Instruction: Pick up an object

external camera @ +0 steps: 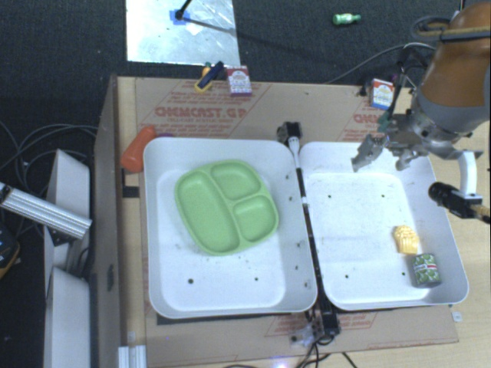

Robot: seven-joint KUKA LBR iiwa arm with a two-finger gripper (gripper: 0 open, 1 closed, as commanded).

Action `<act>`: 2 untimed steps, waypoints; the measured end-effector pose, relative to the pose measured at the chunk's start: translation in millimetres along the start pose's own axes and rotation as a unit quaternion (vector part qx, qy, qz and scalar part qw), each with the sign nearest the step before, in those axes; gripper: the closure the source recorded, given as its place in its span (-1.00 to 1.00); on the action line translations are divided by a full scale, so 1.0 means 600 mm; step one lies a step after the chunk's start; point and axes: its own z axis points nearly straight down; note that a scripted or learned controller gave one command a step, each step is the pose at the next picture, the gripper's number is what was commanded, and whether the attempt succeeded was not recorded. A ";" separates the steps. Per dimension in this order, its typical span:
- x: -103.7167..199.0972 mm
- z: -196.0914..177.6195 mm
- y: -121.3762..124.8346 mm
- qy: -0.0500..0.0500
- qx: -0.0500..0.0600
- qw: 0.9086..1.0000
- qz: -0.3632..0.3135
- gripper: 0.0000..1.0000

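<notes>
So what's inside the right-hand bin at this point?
The right bin holds a yellow corn-like piece and, just below it, a small green-labelled can, both near its right wall. The arm overhangs its upper right corner, so that patch is hidden.

Two white bins: the left bin [165, 282] carries a pale green sectioned plate [225, 205], and both bins are flecked with small dark specks. In the right bin [360, 282] lie a yellow block [406, 239] and a dark green can [425, 270] with a red and white label. The surface [199, 107] is tan cardboard with red lettering. On it sit an orange piece [137, 149], a red and white box [240, 81] and a blue and white box [381, 94]. The arm [459, 60] is grey with an orange band. The floor [61, 44] is black, with a silvery sheet [180, 23] and a green bottle [346, 19].
</notes>
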 end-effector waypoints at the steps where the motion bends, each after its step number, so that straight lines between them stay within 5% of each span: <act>1: -0.100 0.084 -0.024 0.000 0.000 1.000 0.001 -1.00; 2: -0.197 0.243 -0.060 0.000 0.002 1.000 0.002 -1.00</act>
